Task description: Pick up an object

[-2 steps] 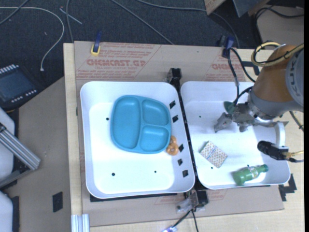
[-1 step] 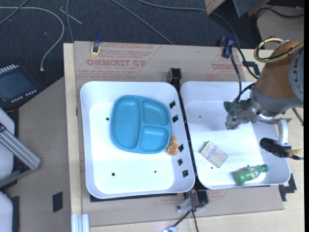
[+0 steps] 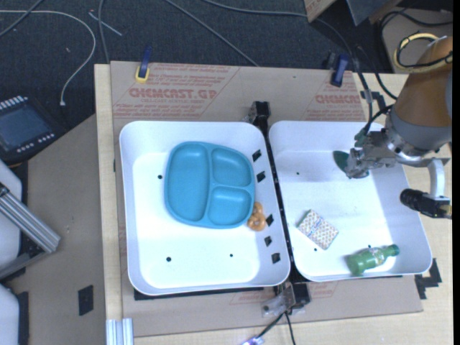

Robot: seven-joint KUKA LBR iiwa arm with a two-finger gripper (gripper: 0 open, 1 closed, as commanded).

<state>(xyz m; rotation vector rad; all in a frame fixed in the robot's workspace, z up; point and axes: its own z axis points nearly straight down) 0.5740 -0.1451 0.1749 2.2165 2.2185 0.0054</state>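
Near right bin's front edge I see green bottle lying sideways, white-capped; pincer well apart, grip state unreadable.

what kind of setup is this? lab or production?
Most likely a robotics lab grasping rig, not production: two white bins clamped on a cardboard-covered bench, loose cables on the floor, and mismatched test items such as a blue plate and green bottle.

- Left bin: tray, small object touching its right edge.
- Right bin: packet centre, bottle nearer front, gripper at rear.
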